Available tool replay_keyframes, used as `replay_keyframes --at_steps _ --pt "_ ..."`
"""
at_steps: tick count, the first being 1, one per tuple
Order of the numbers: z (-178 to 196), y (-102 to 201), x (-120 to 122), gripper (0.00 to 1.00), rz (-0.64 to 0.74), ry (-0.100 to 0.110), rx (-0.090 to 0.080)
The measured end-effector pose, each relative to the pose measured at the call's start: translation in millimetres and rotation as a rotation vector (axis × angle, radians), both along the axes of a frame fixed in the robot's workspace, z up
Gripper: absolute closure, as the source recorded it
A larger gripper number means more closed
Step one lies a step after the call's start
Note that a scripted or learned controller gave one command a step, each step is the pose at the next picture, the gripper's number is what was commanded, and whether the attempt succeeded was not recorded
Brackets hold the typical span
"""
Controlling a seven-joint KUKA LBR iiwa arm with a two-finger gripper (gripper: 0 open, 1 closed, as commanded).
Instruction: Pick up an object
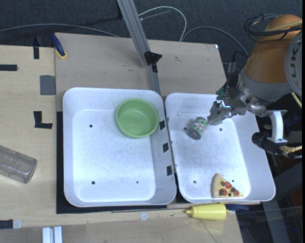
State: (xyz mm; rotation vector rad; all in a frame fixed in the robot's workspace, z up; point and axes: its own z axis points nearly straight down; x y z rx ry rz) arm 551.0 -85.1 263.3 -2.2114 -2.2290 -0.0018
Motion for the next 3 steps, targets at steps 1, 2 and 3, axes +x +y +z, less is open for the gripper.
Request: replay_keyframes --at_steps 1,2,3 --pt "-17.4 54.6 8.2 1.00 -0.001 0.003 -0.001" --pt "-20.5 100.5 27.6 1.00 -0.001 0.001 -0.001" --pt "-32.5 161.6 37.0 1.00 0.000 0.002 -0.001"
